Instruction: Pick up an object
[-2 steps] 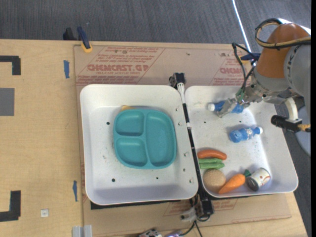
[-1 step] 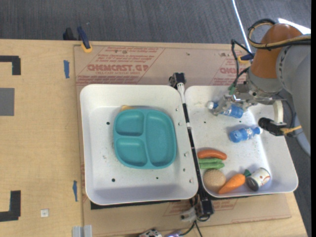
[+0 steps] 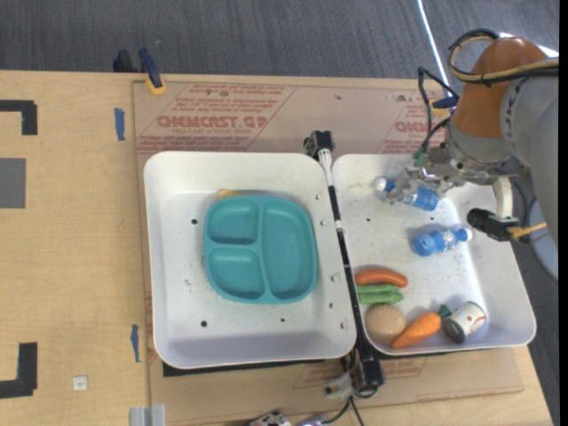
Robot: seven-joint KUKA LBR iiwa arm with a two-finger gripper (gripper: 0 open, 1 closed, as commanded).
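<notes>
Red "CHEMCAST GP" print reads across the brown sheet (image 3: 222, 114) on the tan tabletop (image 3: 62, 238); grey carpet at top of frame. End effector (image 3: 424, 177) in right bin (image 3: 506, 309), upper part, over a blue bottle (image 3: 410, 193); finger state cannot be told. Teal tray (image 3: 262, 247) sits in left bin (image 3: 169, 264).

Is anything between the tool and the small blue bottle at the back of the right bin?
Nothing visible. The tool sits right at the blue bottle in the back of the right bin. The second blue bottle, the toy hot dog and the carrot lie nearer the front, off that line.
</notes>
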